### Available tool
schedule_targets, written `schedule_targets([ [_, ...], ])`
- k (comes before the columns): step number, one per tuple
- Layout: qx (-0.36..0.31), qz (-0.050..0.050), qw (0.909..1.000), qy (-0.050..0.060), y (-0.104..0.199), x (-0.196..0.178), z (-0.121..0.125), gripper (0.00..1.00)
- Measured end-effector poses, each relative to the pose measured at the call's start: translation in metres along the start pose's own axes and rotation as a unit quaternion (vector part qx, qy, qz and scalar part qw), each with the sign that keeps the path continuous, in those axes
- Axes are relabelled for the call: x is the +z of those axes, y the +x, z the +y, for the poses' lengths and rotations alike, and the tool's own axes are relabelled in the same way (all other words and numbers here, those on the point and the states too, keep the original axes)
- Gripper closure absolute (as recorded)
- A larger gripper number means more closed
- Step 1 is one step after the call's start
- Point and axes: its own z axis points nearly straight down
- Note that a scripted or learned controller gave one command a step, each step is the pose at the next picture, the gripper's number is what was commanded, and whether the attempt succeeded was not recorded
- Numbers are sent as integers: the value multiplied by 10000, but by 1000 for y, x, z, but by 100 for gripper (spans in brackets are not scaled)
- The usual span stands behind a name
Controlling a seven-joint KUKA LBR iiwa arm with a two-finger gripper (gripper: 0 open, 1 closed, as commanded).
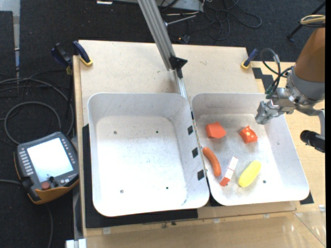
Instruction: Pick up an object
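Hovering gripper just up-right of small red block, prob. lining up a grab; nothing between fingers, opening: can't tell.

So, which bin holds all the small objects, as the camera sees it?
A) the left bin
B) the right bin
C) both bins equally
B: the orange block, red piece, sausage, marker and yellow object all lie in the right bin.
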Motion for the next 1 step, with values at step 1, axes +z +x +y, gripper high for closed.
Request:
schedule_targets([
  [1,1,3,10000,8,0,-32,2,100],
])
